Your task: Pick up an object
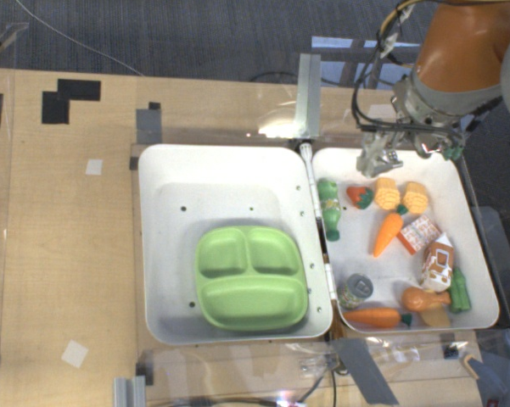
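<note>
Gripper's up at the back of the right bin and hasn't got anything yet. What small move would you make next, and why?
Probably lower the gripper a little toward the near side, onto the yellow corn. The gripper hangs over the right bin, at its far edge, with nothing visible between its fingers, and the corn lies just below it in the picture, closest of the toys.

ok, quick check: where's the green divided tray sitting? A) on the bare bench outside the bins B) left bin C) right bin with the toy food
B: the green divided tray lies flat on the floor of the left bin, while the toy food, such as the carrot, sits in the right bin.
</note>
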{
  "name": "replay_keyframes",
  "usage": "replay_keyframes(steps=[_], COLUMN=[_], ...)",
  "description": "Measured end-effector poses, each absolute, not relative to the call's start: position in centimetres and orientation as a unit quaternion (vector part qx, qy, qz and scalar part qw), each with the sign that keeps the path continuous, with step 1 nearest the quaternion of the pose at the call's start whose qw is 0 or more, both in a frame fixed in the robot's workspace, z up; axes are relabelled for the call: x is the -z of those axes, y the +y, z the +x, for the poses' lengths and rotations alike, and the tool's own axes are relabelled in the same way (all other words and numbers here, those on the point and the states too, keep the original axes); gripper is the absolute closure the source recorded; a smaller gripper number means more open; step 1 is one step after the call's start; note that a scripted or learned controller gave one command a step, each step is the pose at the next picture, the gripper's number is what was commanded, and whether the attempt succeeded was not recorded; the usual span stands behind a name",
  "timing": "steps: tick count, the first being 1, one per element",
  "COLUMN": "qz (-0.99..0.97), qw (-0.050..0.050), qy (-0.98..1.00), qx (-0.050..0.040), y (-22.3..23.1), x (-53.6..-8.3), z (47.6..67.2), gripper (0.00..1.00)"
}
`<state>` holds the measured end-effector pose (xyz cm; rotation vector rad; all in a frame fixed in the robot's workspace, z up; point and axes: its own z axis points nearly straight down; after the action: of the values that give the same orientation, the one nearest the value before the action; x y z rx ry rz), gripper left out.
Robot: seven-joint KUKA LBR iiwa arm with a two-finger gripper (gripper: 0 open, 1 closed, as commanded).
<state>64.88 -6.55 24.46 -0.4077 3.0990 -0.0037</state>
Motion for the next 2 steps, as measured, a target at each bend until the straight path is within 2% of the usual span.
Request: replay_keyframes(steps=[2], qz=[-0.132], qw=[0.020], qy=[0.991], qx=[0.0026], y=[-6.3], x=[-27.2], z=[65.3], gripper=[1.00])
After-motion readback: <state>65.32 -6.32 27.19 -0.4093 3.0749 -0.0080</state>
